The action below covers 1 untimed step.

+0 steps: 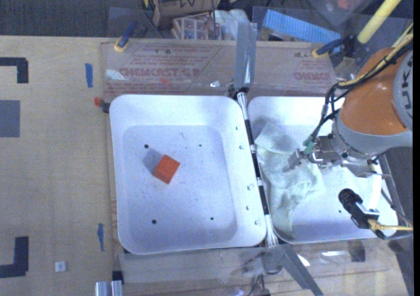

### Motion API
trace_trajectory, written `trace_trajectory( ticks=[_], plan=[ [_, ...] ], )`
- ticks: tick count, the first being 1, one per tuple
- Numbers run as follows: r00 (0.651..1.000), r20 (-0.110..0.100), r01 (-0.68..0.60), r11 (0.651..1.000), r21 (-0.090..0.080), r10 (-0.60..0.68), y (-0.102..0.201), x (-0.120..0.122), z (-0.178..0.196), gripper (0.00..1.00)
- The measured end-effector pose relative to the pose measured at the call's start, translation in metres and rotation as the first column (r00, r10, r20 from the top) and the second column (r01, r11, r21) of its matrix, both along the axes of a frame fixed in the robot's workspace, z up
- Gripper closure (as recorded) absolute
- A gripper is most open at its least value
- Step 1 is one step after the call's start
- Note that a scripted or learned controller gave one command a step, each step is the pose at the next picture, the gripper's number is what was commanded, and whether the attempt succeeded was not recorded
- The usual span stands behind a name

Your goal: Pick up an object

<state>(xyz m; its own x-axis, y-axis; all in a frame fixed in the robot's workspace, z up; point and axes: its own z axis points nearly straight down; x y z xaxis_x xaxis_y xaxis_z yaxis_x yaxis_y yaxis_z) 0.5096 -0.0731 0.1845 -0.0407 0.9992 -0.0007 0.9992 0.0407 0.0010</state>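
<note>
Lying in left bin, orange block, well apart from fingers; grip state unclear

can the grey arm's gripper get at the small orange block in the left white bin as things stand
Probably yes. The small orange block lies alone on the left white bin's open floor, nothing over it. The gripper hangs above the crumpled pale cloth in the right bin, so it must cross the divider.

Fixed overhead camera, slanted down on both bins
</note>
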Motion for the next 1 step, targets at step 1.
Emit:
trace_trajectory(
  ticks=[1],
  plan=[
    [0.991, 0.002, -0.137, 0.991, -0.001, 0.137, -0.0026, 0.0134, 0.0469, 0.0]
  ],
)
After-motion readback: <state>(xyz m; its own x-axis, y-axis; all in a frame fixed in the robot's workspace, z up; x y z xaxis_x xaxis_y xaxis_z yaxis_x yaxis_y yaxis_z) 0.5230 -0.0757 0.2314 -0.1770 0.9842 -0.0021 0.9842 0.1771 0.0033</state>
